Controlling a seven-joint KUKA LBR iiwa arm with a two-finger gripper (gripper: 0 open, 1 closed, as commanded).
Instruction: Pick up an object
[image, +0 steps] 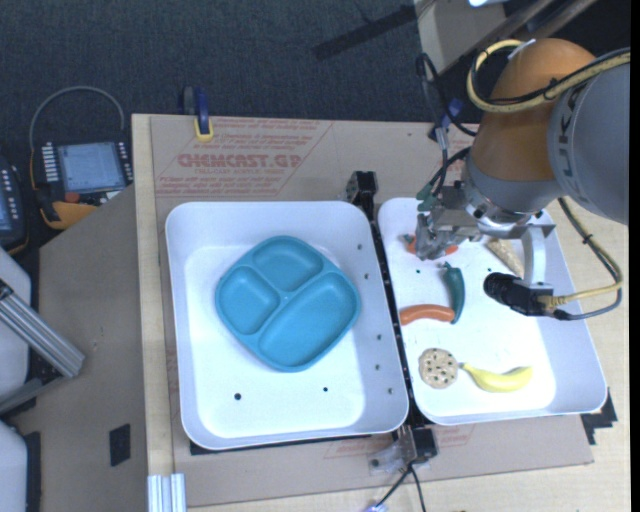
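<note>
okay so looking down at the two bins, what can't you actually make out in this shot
- Gripper: fingers too small and cluttered in the camera view to read.
- Reddish thing by the gripper: mostly hidden under the wrist, identity unclear.
- Tan object in the right bin: partly covered by the arm.
- Left bin floor under the blue tray: hidden by it.

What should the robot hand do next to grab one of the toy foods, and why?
Probably a small drop straight down. The end effector sits low at the far end of the right bin, over something small and orange-red that I can't identify, just beyond the green pepper. Whether anything is gripped yet is unclear.
</note>
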